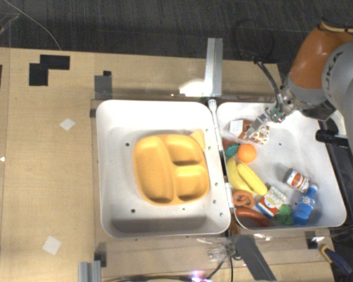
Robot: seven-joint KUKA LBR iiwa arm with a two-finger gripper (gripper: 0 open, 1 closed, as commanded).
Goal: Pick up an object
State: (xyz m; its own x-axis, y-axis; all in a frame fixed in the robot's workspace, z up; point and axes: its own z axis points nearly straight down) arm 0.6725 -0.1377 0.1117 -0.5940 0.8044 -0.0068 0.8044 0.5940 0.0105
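Note:
My gripper hangs over the back of the right bin, reaching in from the upper right. It is shut on the top edge of a white and orange snack packet, which tilts down to the left of it. Just below the packet lies an orange ball. A small white item lies at the packet's left, by the bin's back left corner.
The right bin's front half holds a yellow banana, a red can, a blue bottle, a small carton, a green piece and a red sausage. A yellow divided tray lies in the left bin.

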